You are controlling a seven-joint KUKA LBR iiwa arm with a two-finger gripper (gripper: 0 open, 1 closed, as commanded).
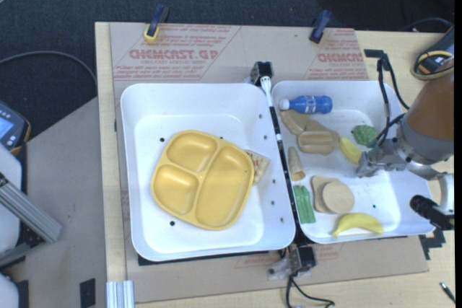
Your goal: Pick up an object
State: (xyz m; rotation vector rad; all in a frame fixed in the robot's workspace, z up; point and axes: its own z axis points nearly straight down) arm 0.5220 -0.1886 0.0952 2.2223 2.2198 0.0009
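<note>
The gripper (369, 164), state unclear, hangs low in the right bin (393, 216)

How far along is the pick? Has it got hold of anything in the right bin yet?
Nothing looks lifted yet. The gripper is down inside the right bin, near the green leafy piece and small yellow piece; I can't tell if it has a grip. The banana, blue bottle and round tan disc lie untouched. Grasping and lifting remain.
</note>
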